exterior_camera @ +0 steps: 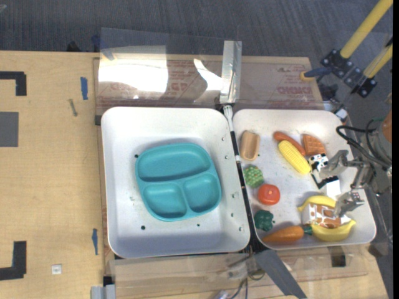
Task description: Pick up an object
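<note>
Toys lie scattered in the right bin [361,238]: a corn cob [293,156], a hot dog bun [249,145], a sausage [288,138], a tomato [269,194], lettuce [253,177], broccoli [264,220], a carrot [284,233], and a banana [331,230] at the near right corner. The gripper [345,207] hangs over the bin's right side, just above the banana and an orange-and-white toy [323,215]; whether its fingers are spread or pressed together, I cannot tell. In the left bin [124,229] sits a teal divided tray [177,180].
</note>
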Tool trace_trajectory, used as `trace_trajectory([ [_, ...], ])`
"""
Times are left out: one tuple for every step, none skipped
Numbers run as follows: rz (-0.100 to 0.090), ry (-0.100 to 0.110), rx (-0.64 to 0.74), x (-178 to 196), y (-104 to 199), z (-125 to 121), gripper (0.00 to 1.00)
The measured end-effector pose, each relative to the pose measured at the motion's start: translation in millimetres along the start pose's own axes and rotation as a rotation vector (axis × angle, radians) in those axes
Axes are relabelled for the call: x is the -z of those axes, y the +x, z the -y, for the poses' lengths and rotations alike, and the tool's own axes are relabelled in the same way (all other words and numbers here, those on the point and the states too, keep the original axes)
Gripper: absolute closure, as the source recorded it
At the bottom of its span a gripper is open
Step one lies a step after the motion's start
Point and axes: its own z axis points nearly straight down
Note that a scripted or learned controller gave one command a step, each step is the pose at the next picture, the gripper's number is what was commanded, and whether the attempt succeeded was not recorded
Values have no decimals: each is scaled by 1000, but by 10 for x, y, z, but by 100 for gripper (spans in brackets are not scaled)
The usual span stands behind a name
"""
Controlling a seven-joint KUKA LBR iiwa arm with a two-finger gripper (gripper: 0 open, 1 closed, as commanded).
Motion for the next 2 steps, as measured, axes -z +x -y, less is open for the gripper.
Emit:
trace_trajectory([
  [-1, -2, 78, -663, -1167, -123, 0],
  [7, 0, 129, -1286, -1198, -577, 0],
])
